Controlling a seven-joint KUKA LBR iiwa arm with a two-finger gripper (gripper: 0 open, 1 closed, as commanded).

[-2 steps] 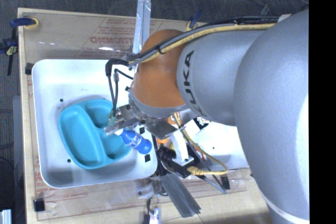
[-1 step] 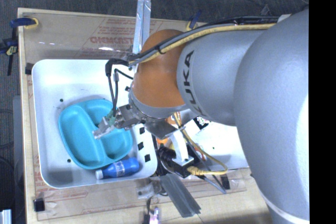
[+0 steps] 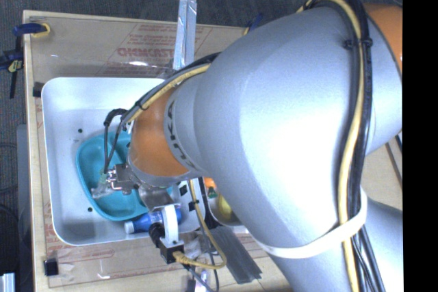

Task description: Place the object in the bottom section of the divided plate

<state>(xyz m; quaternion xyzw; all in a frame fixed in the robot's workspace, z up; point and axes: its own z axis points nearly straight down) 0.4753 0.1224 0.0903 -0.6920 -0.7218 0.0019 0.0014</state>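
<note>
A teal divided plate (image 3: 89, 164) lies in the left white bin (image 3: 58, 126), and the arm covers its right half. The gripper (image 3: 111, 181) hangs low over the plate's lower right part, below the orange wrist band. I cannot see anything held in it. A blue and white piece (image 3: 145, 222) sits at the plate's bottom edge, close under the wrist. I cannot tell whether it is a loose object or part of the arm's fittings.
The big grey arm (image 3: 274, 133) hides the right bin almost wholly. Small orange and yellow things (image 3: 212, 189) peek out beside the wrist there. A metal upright (image 3: 185, 31) stands behind the bins. The left bin's floor shows to the left of the plate.
</note>
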